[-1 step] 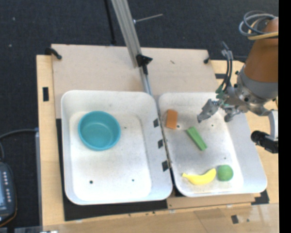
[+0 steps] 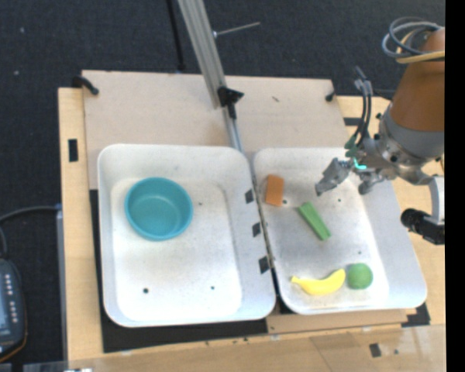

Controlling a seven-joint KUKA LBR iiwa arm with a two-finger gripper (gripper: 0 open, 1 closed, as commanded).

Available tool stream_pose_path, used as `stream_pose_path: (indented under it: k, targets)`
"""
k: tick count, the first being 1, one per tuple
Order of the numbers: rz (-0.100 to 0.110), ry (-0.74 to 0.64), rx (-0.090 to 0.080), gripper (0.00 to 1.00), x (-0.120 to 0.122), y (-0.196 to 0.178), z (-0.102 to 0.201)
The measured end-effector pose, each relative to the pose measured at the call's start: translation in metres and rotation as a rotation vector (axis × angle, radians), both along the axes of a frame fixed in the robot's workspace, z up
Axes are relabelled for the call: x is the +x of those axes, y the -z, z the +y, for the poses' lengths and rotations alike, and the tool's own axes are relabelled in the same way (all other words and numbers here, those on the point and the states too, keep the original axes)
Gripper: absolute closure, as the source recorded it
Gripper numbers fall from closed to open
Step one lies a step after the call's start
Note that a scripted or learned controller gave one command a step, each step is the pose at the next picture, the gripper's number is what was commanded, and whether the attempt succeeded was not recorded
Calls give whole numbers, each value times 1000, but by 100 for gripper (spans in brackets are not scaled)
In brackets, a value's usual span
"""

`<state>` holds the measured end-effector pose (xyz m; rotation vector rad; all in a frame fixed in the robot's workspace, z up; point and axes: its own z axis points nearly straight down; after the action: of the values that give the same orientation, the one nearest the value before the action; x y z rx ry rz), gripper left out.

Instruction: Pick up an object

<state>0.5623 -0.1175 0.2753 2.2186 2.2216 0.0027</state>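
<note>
Landmark: green block (image 2: 314, 221), lying slantwise on the floor of the right bin (image 2: 391, 239), about mid-bin.

Gripper (image 2: 349, 178): hangs up and to the right of the green block, near it but apart, over the far part of the same bin. Jaws spread, one prong pointing down-left toward the block, the other off to its right; nothing between them, nothing grasped. Above the gripper, up and right of the block: grey wrist, then the orange band of the arm (image 2: 420, 91), with looped cables at its top.

Things to pick, all untouched:
- Green block: flat on the bin floor, touching nothing.
- Orange block (image 2: 273, 191): up and left of the green block, just beside the bin's left wall, apart from the green block.
- Banana (image 2: 319, 284): below the green block, near the bin's front rim, curved ends up.
- Green ball (image 2: 359, 276): below and right of the green block, just beside the banana's right tip; touching or not, cannot tell.
- Bowl (image 2: 159, 208): teal, upright, well to the left of the green block, in the left bin (image 2: 217, 262), toward that bin's far left part.

Further off: metal post (image 2: 205, 45), slanting up and away, well above and left of the green block, its foot meeting the seam between the bins. Bench (image 2: 139, 107) bare behind both bins. Screen (image 2: 0, 297) far left and below the block, off the bench.
</note>
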Motion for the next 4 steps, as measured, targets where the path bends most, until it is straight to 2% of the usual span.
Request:
stream_pose_path:
  k: [1, 2, 3, 4]
  targets:
    - [8, 2, -1, 0, -3, 62, -5]
    - [6, 3, -1, 0, -10, 108, -8]
    - [7, 2, -1, 0, -13, 171, -10]
    - [-3, 8, 0, 100, -11, 156, -10]
